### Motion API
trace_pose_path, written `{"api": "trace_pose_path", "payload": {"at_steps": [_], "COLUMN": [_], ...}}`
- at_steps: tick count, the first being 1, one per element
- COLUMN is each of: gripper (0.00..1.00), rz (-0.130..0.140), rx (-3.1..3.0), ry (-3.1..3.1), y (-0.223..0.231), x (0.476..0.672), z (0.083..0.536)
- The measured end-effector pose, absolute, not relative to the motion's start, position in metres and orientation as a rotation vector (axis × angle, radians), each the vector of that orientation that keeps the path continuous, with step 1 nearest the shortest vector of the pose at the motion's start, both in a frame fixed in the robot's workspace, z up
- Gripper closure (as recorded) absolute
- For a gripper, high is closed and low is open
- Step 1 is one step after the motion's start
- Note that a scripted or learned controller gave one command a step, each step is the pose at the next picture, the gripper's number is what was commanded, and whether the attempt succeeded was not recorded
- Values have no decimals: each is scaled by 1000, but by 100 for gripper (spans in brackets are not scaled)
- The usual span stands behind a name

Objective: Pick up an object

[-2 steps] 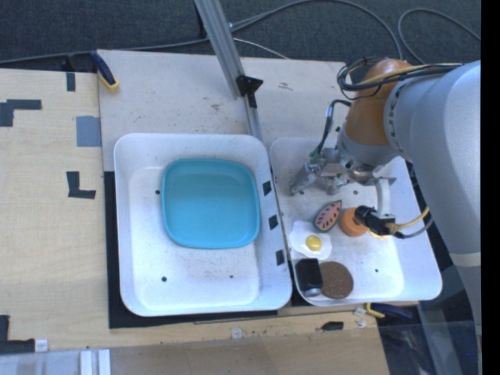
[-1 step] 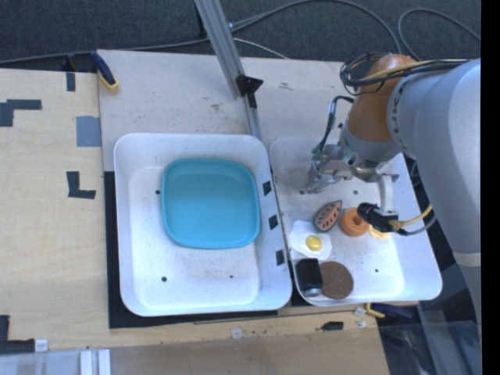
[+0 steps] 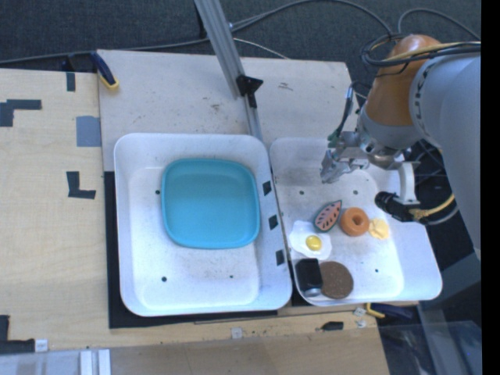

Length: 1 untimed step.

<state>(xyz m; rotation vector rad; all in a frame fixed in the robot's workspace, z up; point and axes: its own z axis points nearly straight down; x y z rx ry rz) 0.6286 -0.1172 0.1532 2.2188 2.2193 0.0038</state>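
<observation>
In the right bin [image 3: 391, 276] lie several small toy foods. An orange ring [image 3: 355, 222] sits beside a reddish-grey oval piece [image 3: 328, 216], with a small yellow piece [image 3: 380, 229] to its right. Nearer the front are a fried egg [image 3: 312, 244], a brown round patty [image 3: 337, 280] and a black block [image 3: 308, 273]. My gripper [image 3: 336, 168] hangs over the bin's far part, up and left of the ring and apart from every object. Nothing shows between its fingers.
The left bin [image 3: 133, 209] holds a turquoise square plate [image 3: 210, 202]. A slanted metal pole [image 3: 226, 49] with a black clamp runs down to the gap between the bins. Cables loop behind the arm at the upper right.
</observation>
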Motion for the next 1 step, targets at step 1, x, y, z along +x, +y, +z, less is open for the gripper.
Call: {"api": "trace_pose_path", "payload": {"at_steps": [1], "gripper": [100], "rz": [3], "rx": [2219], "ry": [2220], "y": [-116], "x": [639], "z": [206]}}
